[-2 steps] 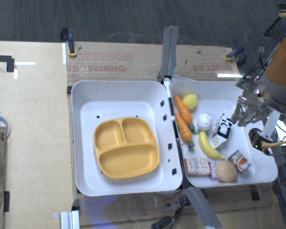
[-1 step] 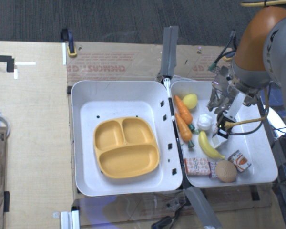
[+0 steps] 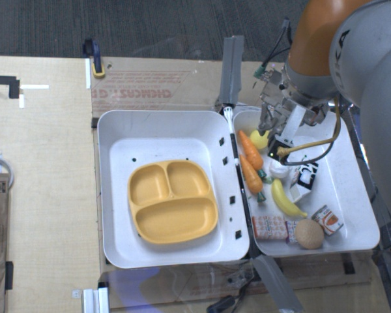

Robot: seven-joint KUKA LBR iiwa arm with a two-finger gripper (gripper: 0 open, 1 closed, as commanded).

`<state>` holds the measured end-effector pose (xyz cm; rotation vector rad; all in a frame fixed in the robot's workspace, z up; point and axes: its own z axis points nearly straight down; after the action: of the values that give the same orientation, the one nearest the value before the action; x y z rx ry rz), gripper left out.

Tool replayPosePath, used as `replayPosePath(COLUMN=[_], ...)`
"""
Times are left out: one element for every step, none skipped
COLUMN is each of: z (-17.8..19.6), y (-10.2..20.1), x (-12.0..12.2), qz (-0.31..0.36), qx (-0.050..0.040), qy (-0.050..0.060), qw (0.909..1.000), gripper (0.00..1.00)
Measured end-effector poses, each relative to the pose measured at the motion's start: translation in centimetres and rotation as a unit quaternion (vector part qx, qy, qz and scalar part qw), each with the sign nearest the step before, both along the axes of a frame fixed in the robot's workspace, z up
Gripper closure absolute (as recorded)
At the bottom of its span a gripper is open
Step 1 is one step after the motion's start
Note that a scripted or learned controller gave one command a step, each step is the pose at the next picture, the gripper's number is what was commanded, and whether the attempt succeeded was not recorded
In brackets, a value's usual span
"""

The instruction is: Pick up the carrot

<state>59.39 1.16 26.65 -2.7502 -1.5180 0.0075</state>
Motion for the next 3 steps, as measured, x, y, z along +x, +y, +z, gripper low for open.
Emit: replayPosePath(z=[-1.3, 12.6, 5.7], y=[5.3, 9.3, 12.3], x=[4.6, 5.7, 5.5], qz=[-0.041, -0.241, -0.284], qx=[-0.0006, -0.0008, -0.001], qy=[0.0, -0.001, 0.0], qw=[0.9991, 0.9704, 0.9589], gripper=[1.0, 1.0, 1.0])
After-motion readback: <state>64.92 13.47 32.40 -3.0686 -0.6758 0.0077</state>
